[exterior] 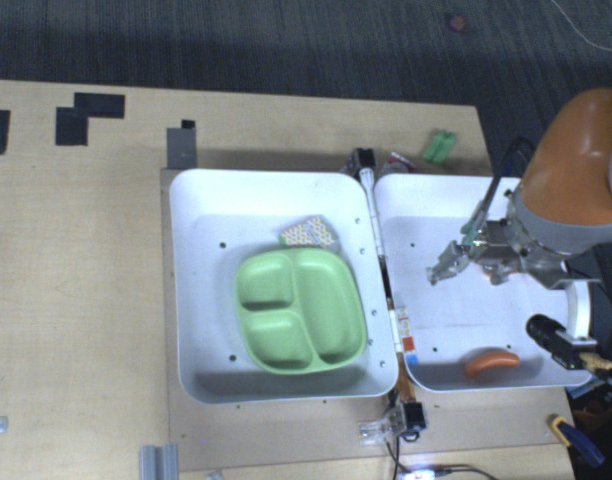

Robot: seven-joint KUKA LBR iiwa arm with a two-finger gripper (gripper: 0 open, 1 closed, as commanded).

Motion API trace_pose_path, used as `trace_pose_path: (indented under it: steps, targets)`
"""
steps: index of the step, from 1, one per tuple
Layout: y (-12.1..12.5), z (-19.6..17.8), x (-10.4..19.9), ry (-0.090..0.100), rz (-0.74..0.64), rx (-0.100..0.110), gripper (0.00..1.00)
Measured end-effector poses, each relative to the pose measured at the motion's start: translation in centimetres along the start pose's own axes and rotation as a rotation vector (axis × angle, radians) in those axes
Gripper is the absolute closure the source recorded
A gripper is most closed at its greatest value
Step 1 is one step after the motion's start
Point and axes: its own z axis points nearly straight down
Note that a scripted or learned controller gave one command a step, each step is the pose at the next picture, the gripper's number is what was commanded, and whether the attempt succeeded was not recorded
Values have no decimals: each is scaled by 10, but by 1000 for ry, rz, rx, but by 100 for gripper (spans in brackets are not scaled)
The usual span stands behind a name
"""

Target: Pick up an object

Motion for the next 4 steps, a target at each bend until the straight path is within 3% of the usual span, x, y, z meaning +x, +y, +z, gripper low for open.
trace_pose_path:
  steps: [4]
  targets:
    - [0,0,0,0,0,0,0]
